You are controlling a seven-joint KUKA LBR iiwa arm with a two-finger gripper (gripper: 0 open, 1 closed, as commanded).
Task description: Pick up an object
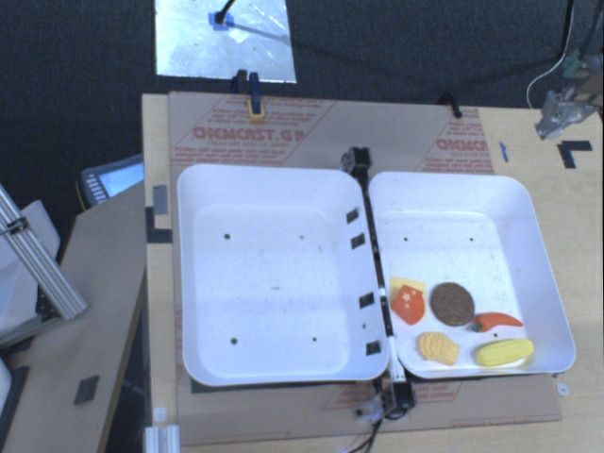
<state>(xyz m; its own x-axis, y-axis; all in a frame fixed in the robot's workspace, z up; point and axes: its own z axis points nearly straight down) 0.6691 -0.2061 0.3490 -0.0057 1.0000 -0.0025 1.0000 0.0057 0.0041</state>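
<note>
While jaws sit at far right, spread unreadable, brown disc, yellow corn, red pepper in right bin

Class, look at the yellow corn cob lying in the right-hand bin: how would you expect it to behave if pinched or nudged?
The corn cob looks rounded and long, so it may roll. Its glossy surface suggests slipperiness. It probably is light.

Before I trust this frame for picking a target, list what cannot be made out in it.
- Gripper, camera view: cut off by the right edge, small and blurred; finger state unreadable.
- Red and yellow item, right bin: too small to identify.
- Brown disc: surface detail blurred.
- Yellow lumpy piece beside the corn: identity unclear.
- Red pepper: whether it touches the disc is uncertain.
</note>
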